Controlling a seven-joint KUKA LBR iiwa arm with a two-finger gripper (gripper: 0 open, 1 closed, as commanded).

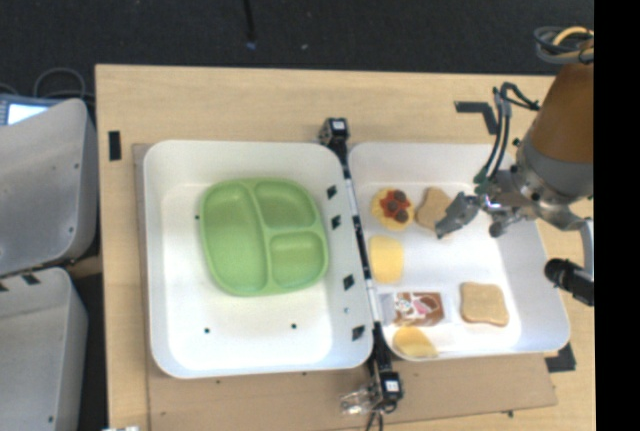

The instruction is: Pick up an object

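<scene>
So the arm is reaching in from the right and the gripper point(478, 214) is hanging over the right bin point(520, 334), up near its back half. One dark finger point(456, 216) is sticking out to the left, right next to the tan cookie-shaped piece point(433, 207), and the other one is sitting further right, so the jaws are looking spread apart with nothing between them. No grab yet as far as I'm seeing.

Stuff that's lying in that bin: the tan piece, a little tart with red topping point(392, 206) just left of it, a yellow block point(387, 259) below the tart, a printed packet point(416, 308), a slice of toast point(484, 304) near the front right, and a yellow lemon-ish thing point(415, 343) at the front edge. The left bin point(160, 339) is carrying a green divided plate point(266, 236), well away from the gripper.

I'm guessing we're sitting in the approach step, lining up on the tan piece since it's the closest thing to the fingers. Next move is probably calling for shifting a bit left so the piece is sitting between the fingers rather than beside one, then dropping and closing. Can't tell height off the bin floor from this angle. The tart is crowding that side, so it could get bumped.
</scene>
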